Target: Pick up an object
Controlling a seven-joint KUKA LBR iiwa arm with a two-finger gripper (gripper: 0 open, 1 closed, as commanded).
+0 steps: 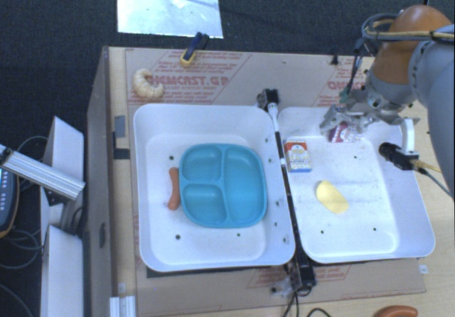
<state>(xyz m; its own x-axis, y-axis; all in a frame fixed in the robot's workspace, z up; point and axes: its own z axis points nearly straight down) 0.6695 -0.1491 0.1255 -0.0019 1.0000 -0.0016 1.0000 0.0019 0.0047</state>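
Hovering at two o'clock, the gripper (pixel 346 121) sits over a red-and-white packet (pixel 344 132); its finger state can't be made out.

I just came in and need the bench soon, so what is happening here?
The grey arm's two-finger gripper is low over the far end of the right white bin, at a small red and white object; a grasp cannot be confirmed. A small orange and white carton and a pale yellow piece lie further along that bin. The left white bin holds a blue divided plate with an orange sausage-shaped item beside it.
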